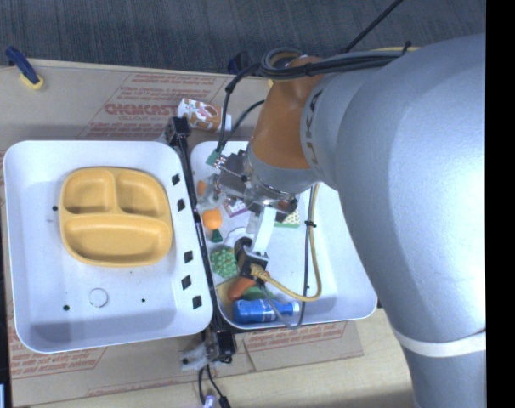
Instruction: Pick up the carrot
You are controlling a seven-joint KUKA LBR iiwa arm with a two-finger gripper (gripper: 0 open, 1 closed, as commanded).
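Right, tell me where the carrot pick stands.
Done: nothing yet; the carrot lies in the right bin by the blue can. In hand: the arm hangs over that bin. Left: grasp the carrot and lift it clear.

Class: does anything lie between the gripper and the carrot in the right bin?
Nothing visible does. The carrot sits by the left wall of the right bin, beside the gripper; the blue can lies apart, at the near end.
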